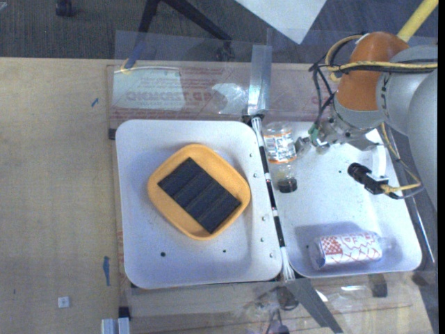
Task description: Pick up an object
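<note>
A clear plastic bottle (280, 150) with a black cap lies in the right bin (389, 221), against the divider at its upper left. A clear bottle with a red-and-white checked label (348, 248) lies on its side near that bin's front edge. An orange dish with a black ridged insert (199, 190) sits in the middle of the left bin (139, 249). My gripper (316, 138) hangs low over the right bin's back part, just right of the clear bottle, under the orange-banded wrist (372, 68).
A black fitting with a cable (365, 174) hangs off the arm over the right bin's right side. A clear plastic sheet and a metal bracket (259, 82) stand behind the bins. The bare bench lies to the left.
</note>
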